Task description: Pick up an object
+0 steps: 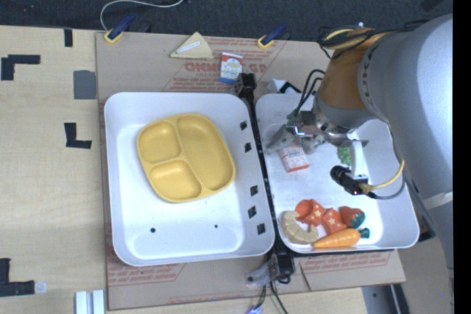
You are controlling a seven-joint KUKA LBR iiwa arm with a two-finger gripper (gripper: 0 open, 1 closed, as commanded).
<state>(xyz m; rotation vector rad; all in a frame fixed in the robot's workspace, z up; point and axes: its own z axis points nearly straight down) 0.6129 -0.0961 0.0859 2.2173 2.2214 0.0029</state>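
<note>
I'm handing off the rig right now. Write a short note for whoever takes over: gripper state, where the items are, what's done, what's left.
Gripper: low in the right bin, just above the small white-and-red packet; nothing seen held.
Items: packet mid-bin; toy foods in the near corner, including an orange carrot and a red piece. A yellow divided plate sits in the left bin.
Done: arm is over the right bin.
Left: grasp an object and lift it.

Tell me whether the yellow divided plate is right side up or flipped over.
Right side up. The yellow divided plate lies flat in the left bin with its three hollow compartments facing up, rims raised around each one.
</note>
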